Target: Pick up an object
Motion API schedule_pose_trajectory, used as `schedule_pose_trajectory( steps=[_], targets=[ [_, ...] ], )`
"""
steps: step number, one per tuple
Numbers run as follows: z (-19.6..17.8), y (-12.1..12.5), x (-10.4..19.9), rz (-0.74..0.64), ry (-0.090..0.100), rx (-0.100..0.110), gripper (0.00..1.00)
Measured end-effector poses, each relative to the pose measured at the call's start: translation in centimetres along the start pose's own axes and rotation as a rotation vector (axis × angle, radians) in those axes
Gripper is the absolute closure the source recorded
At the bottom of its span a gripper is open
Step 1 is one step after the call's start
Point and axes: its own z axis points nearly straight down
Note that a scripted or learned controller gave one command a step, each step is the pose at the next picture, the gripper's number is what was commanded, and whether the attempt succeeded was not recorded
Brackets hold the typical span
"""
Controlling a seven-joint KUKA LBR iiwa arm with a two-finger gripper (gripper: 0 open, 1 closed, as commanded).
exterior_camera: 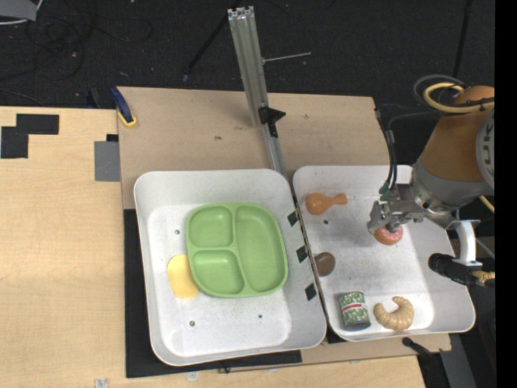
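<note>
- Camera view gives me the bench (pixel 73 217) first, pale wood on the left with a brown board behind, carrying both white bins side by side.
- My arm (pixel 456 156) comes in from the right, its orange band over the grey wrist, bent down over the right bin (pixel 436 293) so the tool points nearly straight at the floor of it.
- Left bin (pixel 161 297) holds a green three-compartment plate (pixel 237 249), lying flat near the middle, with a yellow object (pixel 181 278) tucked against its lower-left edge and partly under the rim.
- An aluminium post (pixel 252 79) stands behind the bins and leans away from the camera; it is well clear of the arm's reach.
- My gripper (pixel 389 223) sits low over a small pink-and-red object (pixel 389 235), which I judge to be the target of this pick. It rests on the bin floor near the right bin's upper middle. I cannot tell whether the fingers are apart or closed on it, as the wrist covers them from this angle.
- A toy croissant (pixel 396 313) and a small green-labelled can (pixel 353 309) sit close together at the bin's near edge, well apart from the gripper.
- A toy drumstick (pixel 323 203) lies near the upper-left corner, and a brown lump (pixel 324 263) sits by the left wall; neither crowds the target, so I judge that nothing blocks a straight lift.
</note>
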Motion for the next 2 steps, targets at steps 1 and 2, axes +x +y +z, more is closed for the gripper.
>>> schedule_pose_trajectory(
  steps=[1,2],
  targets=[
    [-4.4,0.3,0.4,-0.001,0.000,0.000,1.00],
    [-10.1,-0.5,-0.1,-0.001,-0.001,-0.002,1.00]
  ],
)
